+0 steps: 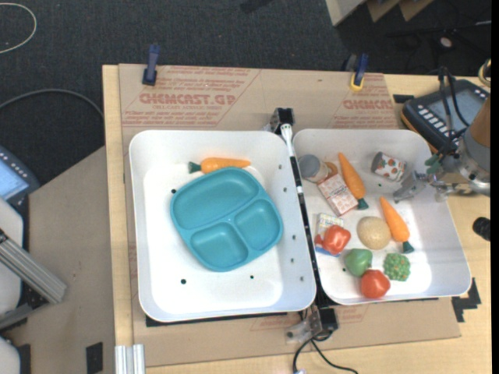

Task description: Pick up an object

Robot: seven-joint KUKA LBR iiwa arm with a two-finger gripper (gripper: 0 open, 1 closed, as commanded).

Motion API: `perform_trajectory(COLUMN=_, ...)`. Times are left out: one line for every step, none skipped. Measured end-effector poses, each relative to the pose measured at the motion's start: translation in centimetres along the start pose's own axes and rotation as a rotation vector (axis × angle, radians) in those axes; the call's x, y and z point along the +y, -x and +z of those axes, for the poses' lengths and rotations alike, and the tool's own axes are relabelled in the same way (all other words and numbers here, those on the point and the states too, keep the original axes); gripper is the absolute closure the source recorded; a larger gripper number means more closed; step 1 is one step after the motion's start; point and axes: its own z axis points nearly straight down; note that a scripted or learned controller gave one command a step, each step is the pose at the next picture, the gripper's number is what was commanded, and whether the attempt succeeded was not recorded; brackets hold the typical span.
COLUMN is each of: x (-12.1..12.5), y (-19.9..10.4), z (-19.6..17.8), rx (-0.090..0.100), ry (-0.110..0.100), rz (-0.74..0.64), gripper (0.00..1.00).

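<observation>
Bins point(148, 209) of white plastic sat side by side on the bench as the arm reached in from the right. From the fixed camera above, the gripper point(408, 187) hovered over the right bin's point(444, 279) far corner, fingers spread apart with nothing between them, tips just beside a small printed can point(387, 165) and above an orange carrot point(394, 220).

The right bin held the pickings: a second carrot point(352, 178) leaning against a pink carton point(337, 194), a grey cylinder point(309, 167), a potato point(373, 232), a red pepper point(335, 240), a green pepper point(358, 261), a tomato point(374, 284) and a broccoli floret point(397, 266).

The left bin carried a blue divided plate point(226, 218) with a third carrot point(224, 164) lying at its far edge.

By the look of it, the job had barely begun: no object had been grasped or lifted, and the descent, the closing and the lift all remained.
</observation>
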Motion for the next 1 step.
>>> perform_trajectory(x=7.73, y=-2.12, z=6.68, rx=-0.001, ry=0.003, rz=-0.008, gripper=0.00)
